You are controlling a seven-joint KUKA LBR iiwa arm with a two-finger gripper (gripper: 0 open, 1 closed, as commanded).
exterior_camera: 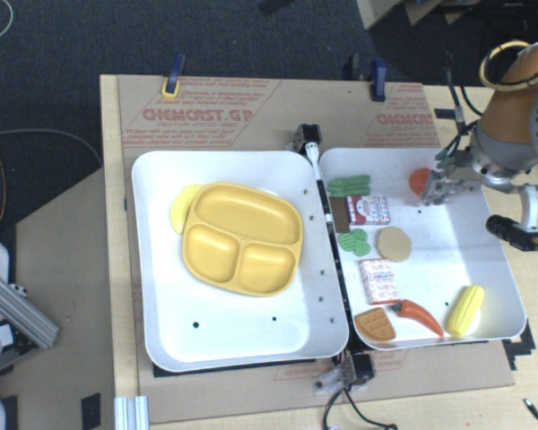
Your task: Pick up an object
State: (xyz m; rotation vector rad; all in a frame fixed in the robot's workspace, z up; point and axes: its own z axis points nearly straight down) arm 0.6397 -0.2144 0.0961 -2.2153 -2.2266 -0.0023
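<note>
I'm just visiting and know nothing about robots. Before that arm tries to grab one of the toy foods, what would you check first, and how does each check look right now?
1. Pincer inside the right bin: ok, it sits at the bin's far side.
2. A target close by: ok, the red-orange toy lies right beside the pincer.
3. Pincer gripping something already: cannot tell.
4. Room around the target: ok, the green toy and the red-and-white packet lie apart from it.
5. Other pieces reachable: ok, the corn cob, carrot and round cracker lie loose and separate.
6. Left bin contents out of the way: ok, the yellow divided tray rests there.
</note>
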